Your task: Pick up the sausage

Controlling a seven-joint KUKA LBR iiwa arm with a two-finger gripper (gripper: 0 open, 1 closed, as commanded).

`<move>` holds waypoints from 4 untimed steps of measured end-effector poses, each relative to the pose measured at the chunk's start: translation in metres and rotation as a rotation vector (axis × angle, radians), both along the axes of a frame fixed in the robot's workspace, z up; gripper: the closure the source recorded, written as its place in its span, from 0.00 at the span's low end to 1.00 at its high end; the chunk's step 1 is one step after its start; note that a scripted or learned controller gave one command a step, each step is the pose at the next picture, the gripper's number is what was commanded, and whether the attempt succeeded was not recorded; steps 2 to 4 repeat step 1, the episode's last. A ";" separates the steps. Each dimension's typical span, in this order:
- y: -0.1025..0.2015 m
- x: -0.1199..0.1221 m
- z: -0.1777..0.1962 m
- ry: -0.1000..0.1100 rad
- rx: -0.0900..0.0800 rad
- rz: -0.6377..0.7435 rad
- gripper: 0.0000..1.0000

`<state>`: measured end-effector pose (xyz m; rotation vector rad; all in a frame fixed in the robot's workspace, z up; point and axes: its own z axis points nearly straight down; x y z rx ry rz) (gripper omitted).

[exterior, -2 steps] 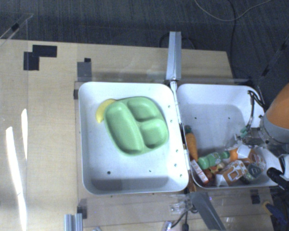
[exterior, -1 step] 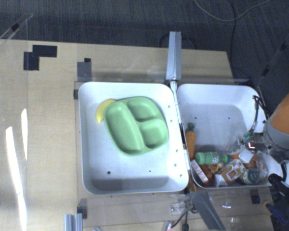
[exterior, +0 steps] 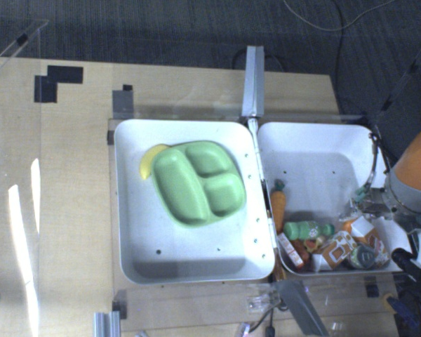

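In the near-left corner of the right bin (exterior: 316,153), against the wall it shares with its neighbour, lies a short dark-red piece taken here to be the sausage (exterior: 295,250). The identification is a judgement, since the piece is small and partly crowded. It rests flat on the bin floor, just below the carrot (exterior: 278,209), which points away along the same wall, and just beside a green bottle (exterior: 309,229) lying on its side. To its right a heap of small packets (exterior: 340,248) fills the near edge. Everything loose is gathered at that edge, which suggests the goods were tipped in rather than arranged.

The hand (exterior: 367,203) sits low over the right side of that heap, well apart from the sausage, at the end of the arm (exterior: 415,163) (its orange band shows at the picture's edge). Whether the hand is clenched or released cannot be told, and nothing can be seen held in it.

The left bin (exterior: 147,258) holds a green divided plate (exterior: 196,181) that partly covers a yellow item (exterior: 149,161) — neither is part of the task. Both bins stand on the pale worktop (exterior: 63,209).
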<state>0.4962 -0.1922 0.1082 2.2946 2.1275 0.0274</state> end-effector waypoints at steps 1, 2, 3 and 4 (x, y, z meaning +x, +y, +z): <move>0.081 0.025 0.088 0.016 0.000 -0.325 1.00; 0.081 0.025 0.088 0.016 0.000 -0.325 1.00; 0.081 0.025 0.088 0.016 0.000 -0.325 1.00; 0.081 0.025 0.088 0.016 0.000 -0.325 1.00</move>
